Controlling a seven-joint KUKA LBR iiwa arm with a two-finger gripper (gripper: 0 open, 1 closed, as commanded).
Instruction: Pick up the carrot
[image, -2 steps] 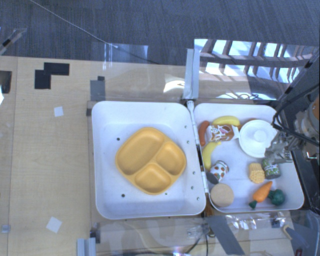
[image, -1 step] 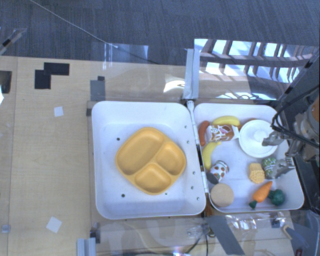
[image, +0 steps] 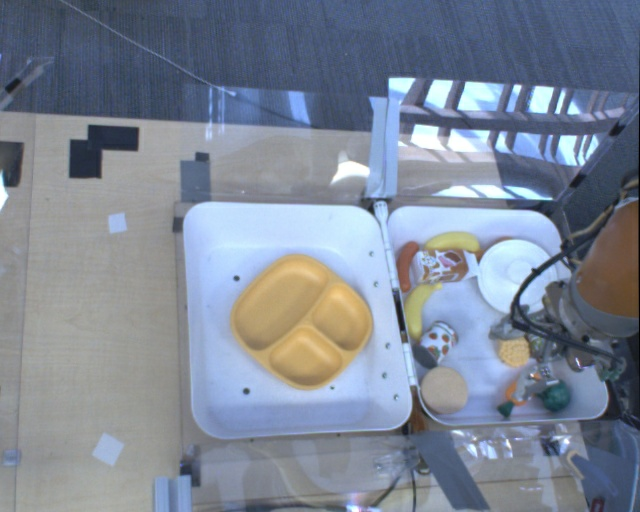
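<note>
The carrot lies near the front edge of the right bin, toward its front right corner, beside a green toy. The pincer hangs just above it, probably lining up; its opening I cannot tell.

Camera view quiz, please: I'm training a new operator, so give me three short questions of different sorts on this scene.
1. True or false: the yellow divided plate lies in the left bin.
2. Which bin holds the carrot? A) left B) right
3. Fill in: the carrot lies near the right bin's ____ edge, beside a dark green item.

Key: 1 true; 2 B; 3 bottom. The end effector hovers just above the carrot.
</note>
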